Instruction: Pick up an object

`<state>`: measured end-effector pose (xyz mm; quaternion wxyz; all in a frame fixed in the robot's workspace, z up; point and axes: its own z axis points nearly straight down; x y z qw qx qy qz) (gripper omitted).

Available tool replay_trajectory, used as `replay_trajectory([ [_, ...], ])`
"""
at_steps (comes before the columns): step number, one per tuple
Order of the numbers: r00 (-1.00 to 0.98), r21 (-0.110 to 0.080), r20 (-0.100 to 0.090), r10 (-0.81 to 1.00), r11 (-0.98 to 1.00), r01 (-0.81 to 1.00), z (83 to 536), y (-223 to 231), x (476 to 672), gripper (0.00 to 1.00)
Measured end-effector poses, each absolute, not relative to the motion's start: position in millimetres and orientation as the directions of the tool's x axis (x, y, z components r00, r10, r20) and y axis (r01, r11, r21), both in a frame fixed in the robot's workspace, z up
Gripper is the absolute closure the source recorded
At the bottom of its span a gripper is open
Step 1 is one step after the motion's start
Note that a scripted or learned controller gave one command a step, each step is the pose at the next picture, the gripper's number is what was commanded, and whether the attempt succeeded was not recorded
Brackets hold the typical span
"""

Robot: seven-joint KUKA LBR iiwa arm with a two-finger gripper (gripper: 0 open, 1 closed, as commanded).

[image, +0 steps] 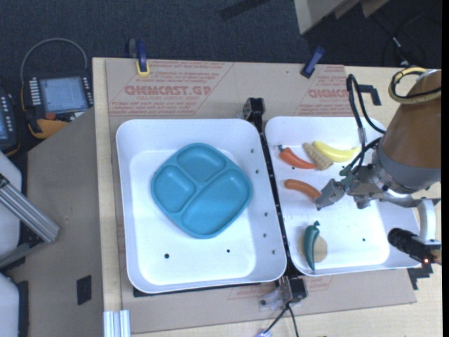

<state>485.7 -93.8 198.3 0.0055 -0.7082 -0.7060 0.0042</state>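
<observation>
Arm [414, 139] reaches into right bin [365, 258]; fingers [328, 195] beside sausage [303, 187], grip unclear.

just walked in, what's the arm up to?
The arm is over the right bin, its hand low beside the orange chili in the middle of that bin. Nothing shows between its fingers. Another chili, a banana and a green pepper also lie there. The left bin holds a blue divided plate.
</observation>
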Motion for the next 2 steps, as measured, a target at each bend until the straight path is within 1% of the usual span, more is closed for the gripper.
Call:
replay_trajectory([
  [1, 0.0, 0.0, 0.0, 1.0, 0.0, 1.0, 204, -94, 488.8, 0.0],
  [2, 0.001, -0.007, 0.002, 1.0, -0.001, 1.0, 161, -95, 487.8, 0.0],
])
